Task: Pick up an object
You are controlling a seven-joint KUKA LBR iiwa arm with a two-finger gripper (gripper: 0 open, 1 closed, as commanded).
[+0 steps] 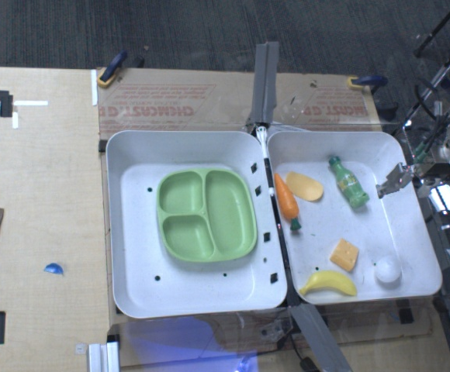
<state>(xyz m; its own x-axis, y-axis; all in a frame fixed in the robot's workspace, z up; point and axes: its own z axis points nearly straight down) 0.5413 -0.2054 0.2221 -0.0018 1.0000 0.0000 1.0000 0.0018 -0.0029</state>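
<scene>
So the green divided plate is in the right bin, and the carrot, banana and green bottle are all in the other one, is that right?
Not quite. The camera view shows the green divided plate in the left bin, not the right. The carrot, banana and green bottle are indeed all in the other one, the right bin.

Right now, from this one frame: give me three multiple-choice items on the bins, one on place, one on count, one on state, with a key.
1. Where is the green divided plate?
A. left bin
B. right bin
C. on the bench

2. How many compartments does the plate have?
A. two
B. three
C. four

3. How is the green bottle resting?
A. upright
B. lying on its side
C. leaning on the banana

Key: 1 A, it sits within the left bin walls. 2 B, two long sections plus one lower section. 3 B, its full length lies flat on the right bin floor, well apart from the banana.
</scene>
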